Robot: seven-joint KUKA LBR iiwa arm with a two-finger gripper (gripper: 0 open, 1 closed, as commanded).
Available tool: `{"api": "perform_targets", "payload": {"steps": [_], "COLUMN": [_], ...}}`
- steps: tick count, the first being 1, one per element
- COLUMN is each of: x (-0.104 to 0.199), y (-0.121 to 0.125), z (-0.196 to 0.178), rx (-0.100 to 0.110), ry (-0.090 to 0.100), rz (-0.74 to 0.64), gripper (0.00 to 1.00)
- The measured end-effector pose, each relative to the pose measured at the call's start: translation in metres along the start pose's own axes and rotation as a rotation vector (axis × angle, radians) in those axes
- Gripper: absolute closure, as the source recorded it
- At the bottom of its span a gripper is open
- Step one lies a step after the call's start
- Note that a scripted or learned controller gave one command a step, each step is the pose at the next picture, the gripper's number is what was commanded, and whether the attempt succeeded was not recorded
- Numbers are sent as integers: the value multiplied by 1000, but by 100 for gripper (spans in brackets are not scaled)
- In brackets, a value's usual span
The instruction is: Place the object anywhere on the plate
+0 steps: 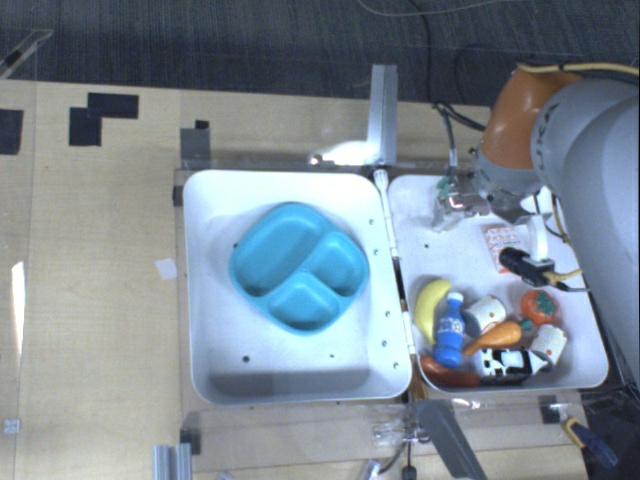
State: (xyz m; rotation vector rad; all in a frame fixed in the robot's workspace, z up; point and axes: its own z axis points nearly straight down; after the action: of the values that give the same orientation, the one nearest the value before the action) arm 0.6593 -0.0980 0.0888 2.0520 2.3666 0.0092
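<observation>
Camera view: the pincer [455, 200] is seen upper right, its state untellable; the blue plate [300, 266] is left bare.

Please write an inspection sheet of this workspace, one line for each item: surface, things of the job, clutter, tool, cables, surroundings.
Surface: light wooden bench bearing two shallow white bins, the left bin and the right bin, side by side.
Job's things: blue plastic plate with three compartments lies in the left bin, nothing on it.
Clutter: the right bin holds a yellow banana, blue bottle, orange carrot, red tomato, and more small items heaped at its near end.
Tool: the tool hangs over the far part of the right bin; finger state cannot be told.
Cables: thin black cable on the dark floor beyond the bench.
Surroundings: black tape marks on the bench.
</observation>
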Motion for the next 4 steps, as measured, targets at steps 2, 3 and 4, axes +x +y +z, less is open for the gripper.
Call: {"api": "perform_targets", "payload": {"steps": [2, 3, 4], "x": [15, 77, -10], "y": [16, -60, -17], "z": [-190, -97, -251], "rx": [0, 5, -1], "ry": [0, 4, -1], "rz": [-371, -504, -676], "gripper": [100, 100, 100]}}
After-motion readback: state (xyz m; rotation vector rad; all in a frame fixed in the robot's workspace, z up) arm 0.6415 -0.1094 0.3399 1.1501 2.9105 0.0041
